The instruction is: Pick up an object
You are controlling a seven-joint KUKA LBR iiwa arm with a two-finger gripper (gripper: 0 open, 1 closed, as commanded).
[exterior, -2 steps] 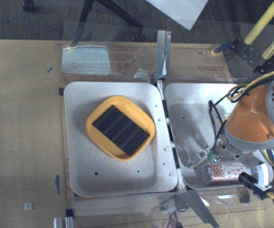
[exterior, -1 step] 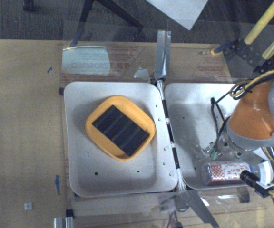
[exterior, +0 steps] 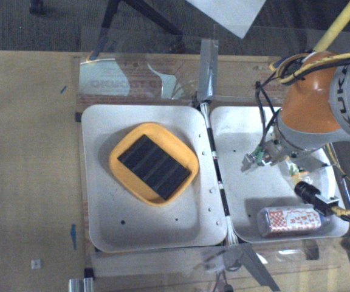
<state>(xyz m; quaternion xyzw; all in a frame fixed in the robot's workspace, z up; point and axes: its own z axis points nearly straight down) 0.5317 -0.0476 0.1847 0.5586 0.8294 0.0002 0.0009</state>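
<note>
An orange-yellow rounded square block (exterior: 154, 162) with a black ribbed top lies in the middle of the left bin (exterior: 102, 224). A red-and-white patterned can (exterior: 289, 220) lies on its side near the front edge of the right bin (exterior: 236, 132). My gripper (exterior: 254, 160) hangs over the middle of the right bin, above and to the left of the can and apart from it. Nothing shows in its grasp. The grey arm with its orange band (exterior: 308, 102) covers the bin's right part.
A metal divider (exterior: 214, 163) runs between the two bins. Black and yellow cables (exterior: 312, 193) trail over the right bin's right side near the can. A clear panel (exterior: 138, 78) stands behind the bins, and a chair base (exterior: 102, 5) is on the floor beyond.
</note>
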